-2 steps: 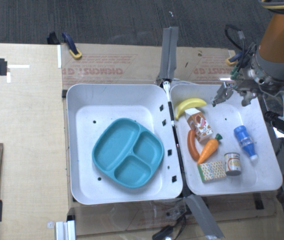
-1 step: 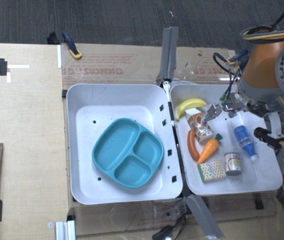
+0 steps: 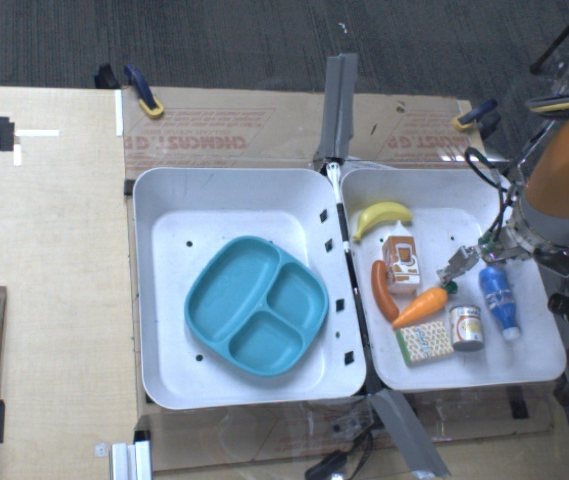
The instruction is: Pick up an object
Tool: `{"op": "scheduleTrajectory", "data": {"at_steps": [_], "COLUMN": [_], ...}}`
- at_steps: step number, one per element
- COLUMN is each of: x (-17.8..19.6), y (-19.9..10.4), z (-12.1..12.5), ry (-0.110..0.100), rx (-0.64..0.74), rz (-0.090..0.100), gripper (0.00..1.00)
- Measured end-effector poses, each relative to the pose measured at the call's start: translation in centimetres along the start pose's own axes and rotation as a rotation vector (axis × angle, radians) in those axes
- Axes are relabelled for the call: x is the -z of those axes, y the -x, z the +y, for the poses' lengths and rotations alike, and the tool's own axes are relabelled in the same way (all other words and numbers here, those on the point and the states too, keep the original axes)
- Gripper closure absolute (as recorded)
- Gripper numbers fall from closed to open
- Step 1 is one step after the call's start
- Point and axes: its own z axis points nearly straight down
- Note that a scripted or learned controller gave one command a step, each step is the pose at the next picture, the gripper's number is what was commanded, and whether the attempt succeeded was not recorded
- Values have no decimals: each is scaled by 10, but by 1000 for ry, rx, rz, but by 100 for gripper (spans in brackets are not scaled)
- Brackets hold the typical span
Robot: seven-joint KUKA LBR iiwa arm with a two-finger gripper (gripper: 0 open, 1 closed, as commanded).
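mostly food in right bin [image 3: 524, 373], blue tray [image 3: 254, 306] left

You are looking down from a single fixed camera mounted above the bench, tilted at a slant so the far floor fills the top of the frame. It sits far enough back to take in both white bins whole: the left bin [image 3: 154, 298] and the right bin [image 3: 524, 368]. The arm [image 3: 564, 173] enters at your right edge.
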Motion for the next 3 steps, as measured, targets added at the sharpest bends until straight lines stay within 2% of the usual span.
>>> {"op": "scheduleTrajectory", "data": {"at_steps": [1, 2, 3], "x": [10, 113, 112], "y": [1, -46, -46], "z": [0, 22, 22], "ry": [2, 0, -1], "rx": [-3, -91, -92], "rz": [-1, -1, 0], "gripper": [100, 100, 0]}}
